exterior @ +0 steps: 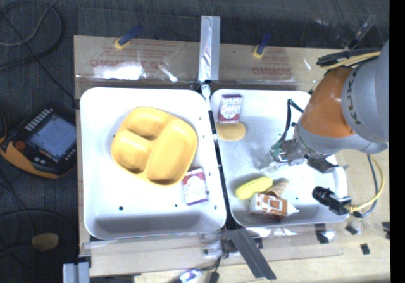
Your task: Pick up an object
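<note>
Right bin [297, 99] has four candidates. Yellow banana-shaped piece [253, 186] lies near the bin's near-left part, tilted, its right end touching a small brown-and-white piece [280, 184]. Just nearer than both sits an orange-and-white carton [271, 206], lying on its side against the near wall. Far left in the same bin: a small red-and-white packet [230, 108], upright-looking label, with a flat tan cookie-like disc [231, 131] touching its near edge.

Hand [282, 152] is over the middle of the right bin, right of the disc and farther than the banana piece, apart from both. Nothing visible between its fingers; can't tell if they're wide or narrow, wrist hides them. Arm [351, 107] comes in from the right, orange band over the bin's right wall. A black cylinder part [329, 199] with a yellow cable hangs by the near-right corner.

Left bin [101, 212]: big yellow three-lobed plastic container [154, 144] takes the centre, and a second red-and-white packet [195, 187] lies just beside its near-right edge, close to the divider between bins.

Table [88, 60] carries both bins; clear plastic sheet taped along the far side with two blue-yellow clips [128, 37]. On the floor to the left, an orange-edged handheld pendant [43, 142] with a screen.
</note>
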`<state>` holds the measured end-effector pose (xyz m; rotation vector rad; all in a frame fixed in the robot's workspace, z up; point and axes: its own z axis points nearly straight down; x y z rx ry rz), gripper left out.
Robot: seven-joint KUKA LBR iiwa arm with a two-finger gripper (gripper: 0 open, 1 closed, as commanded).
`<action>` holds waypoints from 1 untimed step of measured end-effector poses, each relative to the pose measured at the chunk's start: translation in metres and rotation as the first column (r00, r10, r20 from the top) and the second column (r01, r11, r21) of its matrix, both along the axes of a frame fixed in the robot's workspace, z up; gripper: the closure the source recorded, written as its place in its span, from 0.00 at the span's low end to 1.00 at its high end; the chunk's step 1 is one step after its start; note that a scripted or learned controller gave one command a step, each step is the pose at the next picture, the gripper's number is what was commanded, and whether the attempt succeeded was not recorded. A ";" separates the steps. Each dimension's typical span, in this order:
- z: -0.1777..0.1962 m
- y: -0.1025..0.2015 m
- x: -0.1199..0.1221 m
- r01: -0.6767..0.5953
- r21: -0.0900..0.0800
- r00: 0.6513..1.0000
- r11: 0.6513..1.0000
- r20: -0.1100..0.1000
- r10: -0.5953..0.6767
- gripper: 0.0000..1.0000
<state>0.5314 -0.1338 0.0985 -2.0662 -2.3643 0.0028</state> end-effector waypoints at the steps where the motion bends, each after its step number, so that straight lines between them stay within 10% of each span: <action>1: 0.000 0.000 0.000 0.000 0.000 1.000 1.000 0.000 0.000 0.00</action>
